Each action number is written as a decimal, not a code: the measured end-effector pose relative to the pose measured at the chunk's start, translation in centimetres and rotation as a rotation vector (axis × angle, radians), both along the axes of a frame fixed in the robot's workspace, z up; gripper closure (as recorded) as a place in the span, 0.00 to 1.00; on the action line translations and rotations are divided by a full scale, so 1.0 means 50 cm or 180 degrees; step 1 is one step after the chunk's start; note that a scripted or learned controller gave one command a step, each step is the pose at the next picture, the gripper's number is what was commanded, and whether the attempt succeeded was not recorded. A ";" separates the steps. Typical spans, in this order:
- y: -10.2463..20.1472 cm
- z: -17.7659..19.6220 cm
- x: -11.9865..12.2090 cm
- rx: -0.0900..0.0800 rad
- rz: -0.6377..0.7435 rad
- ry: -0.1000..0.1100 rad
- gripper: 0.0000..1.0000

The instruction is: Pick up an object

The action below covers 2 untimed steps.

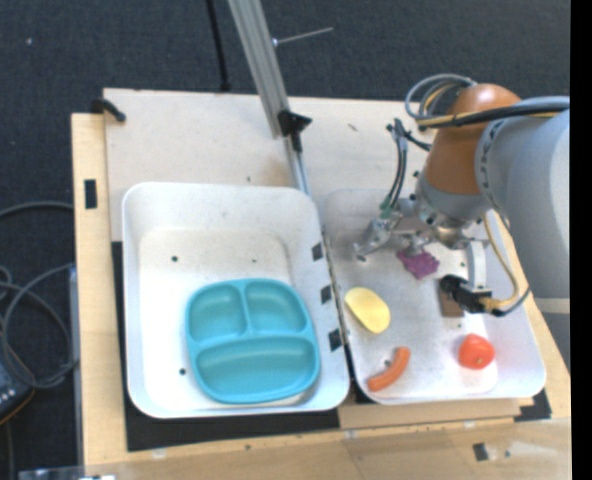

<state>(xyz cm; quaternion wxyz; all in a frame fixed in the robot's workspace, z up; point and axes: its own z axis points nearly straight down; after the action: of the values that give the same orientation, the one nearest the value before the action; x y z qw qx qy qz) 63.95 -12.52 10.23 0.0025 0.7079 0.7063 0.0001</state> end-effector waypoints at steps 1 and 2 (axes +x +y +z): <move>-0.003 0.026 0.003 -0.0001 -0.0012 -0.0017 1.00; 0.000 0.154 -0.003 0.0006 -0.0001 -0.0009 1.00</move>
<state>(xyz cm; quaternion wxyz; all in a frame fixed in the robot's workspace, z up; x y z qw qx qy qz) 63.81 -12.51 17.93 0.0029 0.7080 0.7062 0.0018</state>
